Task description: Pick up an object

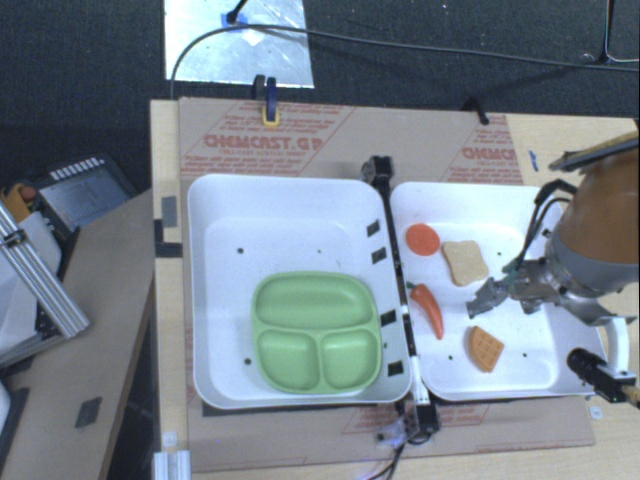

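Observation:
The right bin [520, 203] holds several toy foods: a red-orange round slice [422, 239], a tan bread slice [465, 262], a red chili pepper [428, 309] and an orange waffle piece [484, 348]. My gripper [487, 299] reaches in from the right and hovers over the bin floor between the bread slice and the waffle piece, just right of the pepper. Nothing is seen held in it. The grey arm with its orange band [600, 208] covers the bin's right side.
The left bin [230, 218] holds a green three-compartment plate [315, 330]. A black divider with clips [390, 268] runs between the bins. A cardboard sheet [300, 138] lies under both bins, and cables cross behind them.

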Controlling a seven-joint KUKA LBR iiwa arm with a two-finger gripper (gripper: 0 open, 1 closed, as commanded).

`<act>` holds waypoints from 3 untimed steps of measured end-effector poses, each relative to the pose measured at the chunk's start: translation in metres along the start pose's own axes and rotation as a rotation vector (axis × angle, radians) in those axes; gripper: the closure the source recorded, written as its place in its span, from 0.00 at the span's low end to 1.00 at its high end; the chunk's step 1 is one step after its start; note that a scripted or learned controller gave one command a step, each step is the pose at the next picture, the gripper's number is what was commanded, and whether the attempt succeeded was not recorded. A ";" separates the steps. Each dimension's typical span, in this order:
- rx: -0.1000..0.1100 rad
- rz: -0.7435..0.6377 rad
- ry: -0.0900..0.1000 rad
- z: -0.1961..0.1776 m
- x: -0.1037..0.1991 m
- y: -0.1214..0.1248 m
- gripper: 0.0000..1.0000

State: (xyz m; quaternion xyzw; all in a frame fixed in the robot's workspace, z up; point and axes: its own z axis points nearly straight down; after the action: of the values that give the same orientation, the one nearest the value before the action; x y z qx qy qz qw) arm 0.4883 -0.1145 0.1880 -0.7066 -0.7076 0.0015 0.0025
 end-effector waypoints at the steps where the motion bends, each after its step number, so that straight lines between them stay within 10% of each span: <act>1: -0.006 -0.001 -0.001 -0.002 0.000 0.002 0.00; 3: -0.002 0.000 0.000 0.104 -0.001 0.010 0.00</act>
State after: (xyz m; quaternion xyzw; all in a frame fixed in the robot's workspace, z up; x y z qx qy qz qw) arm 0.4972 -0.1158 0.0843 -0.7067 -0.7075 0.0008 0.0019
